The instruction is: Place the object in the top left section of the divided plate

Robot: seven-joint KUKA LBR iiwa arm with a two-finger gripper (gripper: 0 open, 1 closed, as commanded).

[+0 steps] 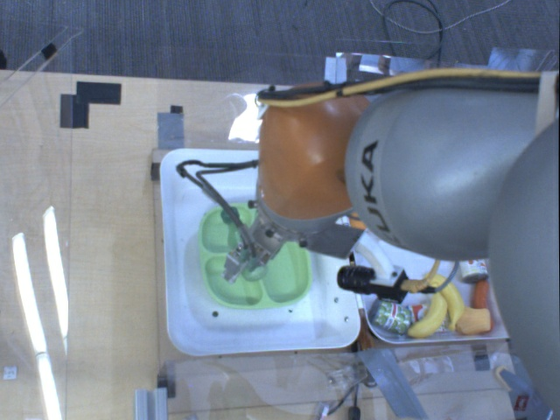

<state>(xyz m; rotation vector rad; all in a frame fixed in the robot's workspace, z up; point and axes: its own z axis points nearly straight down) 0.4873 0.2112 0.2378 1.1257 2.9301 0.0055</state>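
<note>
Two white bins sit side by side on the worktop (96, 261). The left bin (188, 322) holds one green divided plate (289, 278), whose sections partly show around the tool. One grey arm (437, 164) with an orange band (302, 160) reaches in from the right and covers much of the left bin's upper right part and most of the right bin (437, 336). The tool (241, 265) hangs low over the plate's middle left, over the ridges between sections; whether its tips touch the plate cannot be told. How far the tool is open cannot be told, nor whether anything is in it, since the metal parts blur against the green. In the right bin, below the arm, lie two bananas (437, 309), one orange piece (475, 321), one dark green-and-white round thing (391, 316) and a small red-and-white item (473, 272) near the arm's edge. A black cable (206, 186) loops from the wrist across the left bin's upper part. Which of these is the task's object cannot be told.
</note>
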